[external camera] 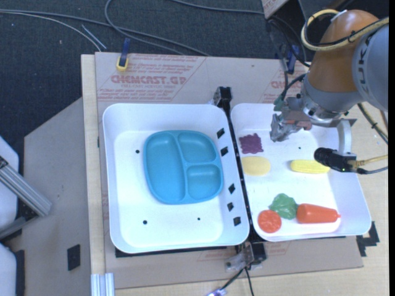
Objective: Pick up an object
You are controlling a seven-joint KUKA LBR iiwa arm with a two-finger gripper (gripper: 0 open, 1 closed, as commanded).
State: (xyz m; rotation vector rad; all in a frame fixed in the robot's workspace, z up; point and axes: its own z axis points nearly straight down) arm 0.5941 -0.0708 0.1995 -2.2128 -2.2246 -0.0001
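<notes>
The right bin [352, 205] holds several toy foods: a purple bunch of grapes [251, 143], a pale yellow lemon [255, 165], a yellow corn cob [309, 166], a green broccoli [284, 204], a red tomato [269, 221] and an orange carrot [318, 213]. My gripper [281, 132] hangs over the upper part of this bin, just right of the grapes and above the lemon and the corn. Nothing shows between its fingers.
The left bin [120, 165] holds a blue divided plate [182, 165]. A black divider with clips runs between the bins [229, 159]. A black cylinder [333, 159] hangs off the arm near the corn. Cables lie on the floor behind the bench.
</notes>
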